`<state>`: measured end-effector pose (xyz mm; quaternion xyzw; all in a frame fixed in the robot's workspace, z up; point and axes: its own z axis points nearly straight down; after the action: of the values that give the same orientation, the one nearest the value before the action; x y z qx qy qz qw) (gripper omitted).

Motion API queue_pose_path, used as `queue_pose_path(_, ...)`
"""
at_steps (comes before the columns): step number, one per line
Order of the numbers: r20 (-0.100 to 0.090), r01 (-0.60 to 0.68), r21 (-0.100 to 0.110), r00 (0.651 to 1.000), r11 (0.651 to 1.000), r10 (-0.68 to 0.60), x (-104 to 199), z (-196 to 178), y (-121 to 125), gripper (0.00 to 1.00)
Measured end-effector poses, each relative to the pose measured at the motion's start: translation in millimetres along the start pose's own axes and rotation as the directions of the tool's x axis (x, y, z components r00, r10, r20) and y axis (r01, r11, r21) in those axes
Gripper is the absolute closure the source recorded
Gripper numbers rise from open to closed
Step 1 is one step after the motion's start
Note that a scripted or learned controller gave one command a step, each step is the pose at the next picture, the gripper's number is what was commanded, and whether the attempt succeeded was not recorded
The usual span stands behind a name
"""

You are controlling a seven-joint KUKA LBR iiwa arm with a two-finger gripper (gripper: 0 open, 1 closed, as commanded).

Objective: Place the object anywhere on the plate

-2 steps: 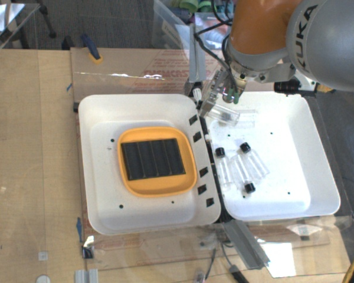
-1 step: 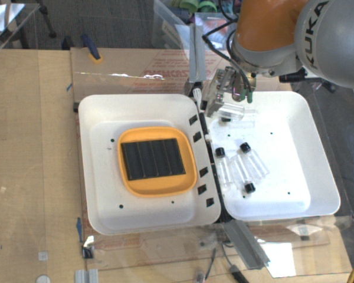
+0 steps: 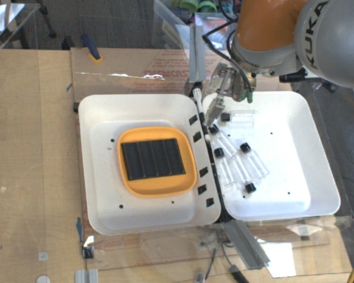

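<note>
An orange plate (image 3: 127, 180) lies in the left bin (image 3: 100, 205), with a black ridged rectangle (image 3: 152, 159) covering its middle. Several clear plastic tubes with black caps (image 3: 243, 161) lie in a loose cluster in the left half of the right bin (image 3: 301, 175). My gripper (image 3: 213, 111) hangs low over the right bin's far left corner, close to the divider and just above the far end of the tube cluster. One black cap (image 3: 225, 117) sits right beside its tip. Nothing shows as held.
Black clips (image 3: 202, 173) line the divider between the bins. A grey upright post (image 3: 194, 58) stands behind the divider, next to my wrist. A clear tub of coloured items (image 3: 183, 5) sits at the back, and a blue clamp (image 3: 93, 52) at the far left.
</note>
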<state>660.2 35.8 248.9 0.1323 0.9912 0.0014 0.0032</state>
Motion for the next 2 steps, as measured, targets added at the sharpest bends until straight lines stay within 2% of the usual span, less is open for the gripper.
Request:
queue_pose_path(1,0.002,0.068,0.001,0.998,0.998,-0.068,1,-72,-46,0.0)
queue_pose_path(2,0.009,0.065,-0.004,0.998,0.998,-0.065,-1,-83,-45,1.0)
